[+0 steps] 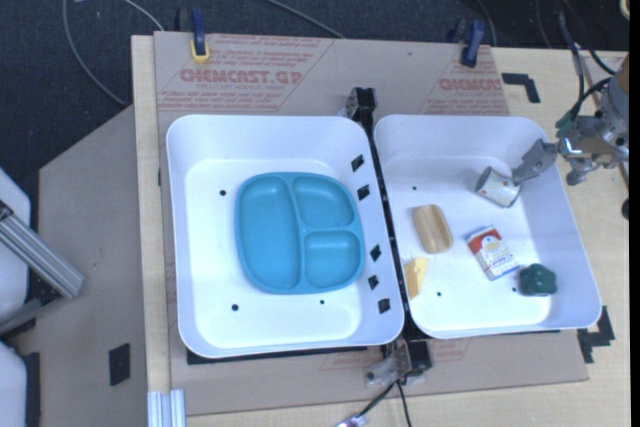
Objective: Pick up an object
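Two white bins sit side by side before us, and we read them from the far side toward the gripper (500, 185). Farthest from it, in the left bin (190, 165), lies a blue divided plate (298, 231), well apart from the tool and of no use to us for this pick. Nearer, in the right bin (570, 245), a small yellow piece (414, 275) rests close to the divider, and just beyond it a tan bread-like block (432, 227). Closer still, below the gripper, lies a small red and white carton (492, 252), and past that a dark green lump (537, 280) toward the bin's near right corner.

Our gripper hangs low over the upper part of the right bin, reaching in at a slant. We cannot tell how its tip stands, and we see nothing in its grasp.

We judge that the approach is in hand and no object has been chosen yet. The next move calls for shifting down toward the carton or the bread block, the nearest candidates, then lowering squarely over one before closing.
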Motion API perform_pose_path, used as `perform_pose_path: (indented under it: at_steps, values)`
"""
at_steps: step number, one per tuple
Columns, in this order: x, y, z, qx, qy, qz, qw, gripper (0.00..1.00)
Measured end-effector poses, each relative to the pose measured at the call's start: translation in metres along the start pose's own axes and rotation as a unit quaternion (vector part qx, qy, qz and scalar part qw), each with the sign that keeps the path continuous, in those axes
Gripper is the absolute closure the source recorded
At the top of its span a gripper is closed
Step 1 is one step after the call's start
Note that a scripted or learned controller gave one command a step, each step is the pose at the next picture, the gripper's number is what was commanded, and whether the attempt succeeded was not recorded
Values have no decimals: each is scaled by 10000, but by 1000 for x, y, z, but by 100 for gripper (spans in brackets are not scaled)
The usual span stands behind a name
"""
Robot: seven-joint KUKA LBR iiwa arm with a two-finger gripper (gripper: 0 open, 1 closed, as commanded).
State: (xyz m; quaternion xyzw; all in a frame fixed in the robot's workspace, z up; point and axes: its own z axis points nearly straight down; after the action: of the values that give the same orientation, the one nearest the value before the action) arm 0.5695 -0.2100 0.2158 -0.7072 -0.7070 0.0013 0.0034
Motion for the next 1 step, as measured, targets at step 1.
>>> perform_pose_path:
  at_steps: [1]
  values:
    - [4,-3,63,5,3,-2,10000,0]
